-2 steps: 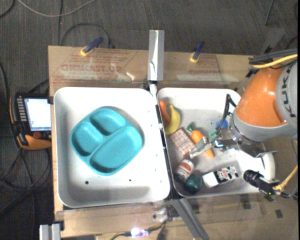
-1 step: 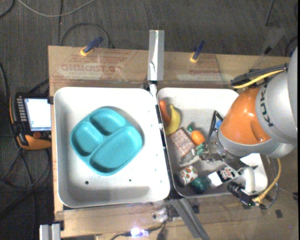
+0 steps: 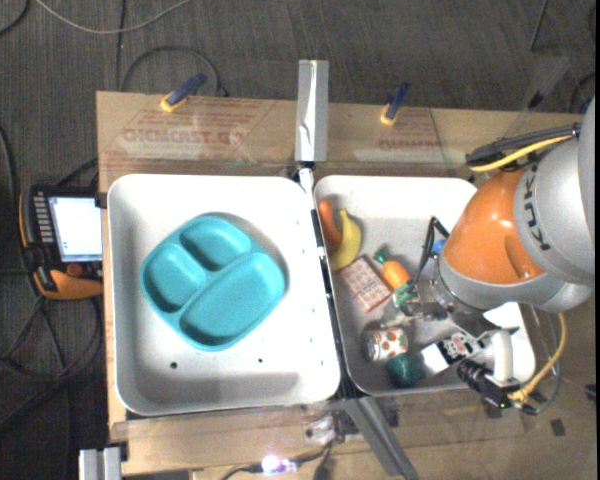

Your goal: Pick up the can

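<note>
The can (image 3: 387,344) lies on its side near the front of the right bin (image 3: 400,190); it is white with red markings. My gripper (image 3: 420,298) hangs just above and to the right of it, below the orange wrist band. The gripper sits over the bin floor between the can and a small orange carrot-shaped toy (image 3: 392,269). Nothing shows as lifted off the floor.
A yellow banana (image 3: 349,238) and a pinkish packet (image 3: 365,283) lie left of the gripper. A dark green toy (image 3: 407,370) and a white-and-black object (image 3: 452,351) crowd the can's front right. The left bin (image 3: 130,298) holds a teal divided plate (image 3: 213,280).
</note>
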### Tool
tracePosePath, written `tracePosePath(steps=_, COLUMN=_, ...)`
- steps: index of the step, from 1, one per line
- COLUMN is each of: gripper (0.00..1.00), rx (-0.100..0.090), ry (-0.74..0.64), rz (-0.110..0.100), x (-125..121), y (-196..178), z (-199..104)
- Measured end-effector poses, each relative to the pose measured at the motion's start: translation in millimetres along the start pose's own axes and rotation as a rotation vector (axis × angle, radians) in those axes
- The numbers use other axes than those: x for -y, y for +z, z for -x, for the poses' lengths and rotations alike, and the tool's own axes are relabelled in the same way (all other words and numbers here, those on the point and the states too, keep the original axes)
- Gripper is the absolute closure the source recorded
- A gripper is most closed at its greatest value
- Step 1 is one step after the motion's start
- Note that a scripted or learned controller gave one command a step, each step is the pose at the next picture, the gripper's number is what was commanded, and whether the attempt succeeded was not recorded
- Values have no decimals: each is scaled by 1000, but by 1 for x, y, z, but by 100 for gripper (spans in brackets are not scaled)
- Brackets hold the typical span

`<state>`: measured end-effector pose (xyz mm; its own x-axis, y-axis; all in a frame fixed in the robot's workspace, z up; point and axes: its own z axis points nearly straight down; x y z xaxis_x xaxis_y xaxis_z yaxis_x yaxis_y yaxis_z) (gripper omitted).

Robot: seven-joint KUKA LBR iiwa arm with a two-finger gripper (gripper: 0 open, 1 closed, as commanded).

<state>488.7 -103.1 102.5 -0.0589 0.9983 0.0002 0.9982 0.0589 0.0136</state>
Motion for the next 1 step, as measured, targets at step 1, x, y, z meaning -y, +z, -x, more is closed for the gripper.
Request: tracePosePath(steps=1, gripper=100, rx=8, ry=491, rz=-15, x=-18, y=-157, z=-24)
